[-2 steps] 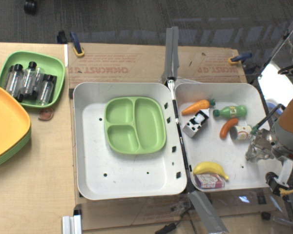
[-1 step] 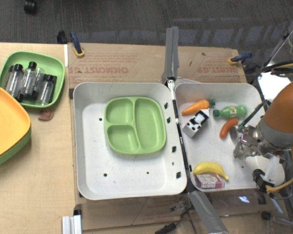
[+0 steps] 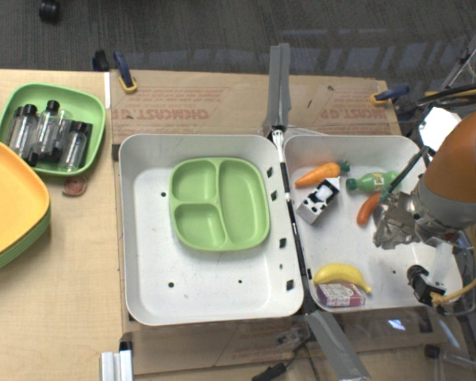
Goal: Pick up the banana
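on cardboard: two white bins.

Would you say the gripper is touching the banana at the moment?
Apart. The camera view shows bare white bin floor between the gripper and the banana, which lies nearer the front of the right bin, against a pink box.

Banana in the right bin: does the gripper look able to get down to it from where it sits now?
Probably yes. The banana lies uncovered at the near end of the right bin, resting against a small pink box on its near side. The gripper hangs over the same bin, with bare floor between them.
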Robot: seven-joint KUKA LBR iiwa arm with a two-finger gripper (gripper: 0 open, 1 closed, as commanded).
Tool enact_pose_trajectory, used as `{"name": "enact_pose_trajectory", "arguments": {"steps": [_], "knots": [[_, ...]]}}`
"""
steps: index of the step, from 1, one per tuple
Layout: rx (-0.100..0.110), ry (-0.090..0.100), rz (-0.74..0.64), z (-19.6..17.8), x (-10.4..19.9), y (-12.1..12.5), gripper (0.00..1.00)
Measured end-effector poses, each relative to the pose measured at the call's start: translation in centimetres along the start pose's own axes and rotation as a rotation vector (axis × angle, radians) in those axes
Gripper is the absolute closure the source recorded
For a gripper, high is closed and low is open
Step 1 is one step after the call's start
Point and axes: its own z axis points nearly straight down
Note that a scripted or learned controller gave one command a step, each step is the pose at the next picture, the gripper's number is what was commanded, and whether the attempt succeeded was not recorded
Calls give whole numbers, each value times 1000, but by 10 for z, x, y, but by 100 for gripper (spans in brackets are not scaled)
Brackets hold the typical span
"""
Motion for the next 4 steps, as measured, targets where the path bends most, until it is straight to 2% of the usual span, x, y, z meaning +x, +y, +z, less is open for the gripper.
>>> {"name": "enact_pose_trajectory", "arguments": {"steps": [1,2,3,4], "knots": [[-1,0,-5,-3,-62,18,100],[-1,0,-124,-30,-36,36,100],[1,1,-167,26,-66,13,100],[1,1,-185,37,-67,14,100]]}}
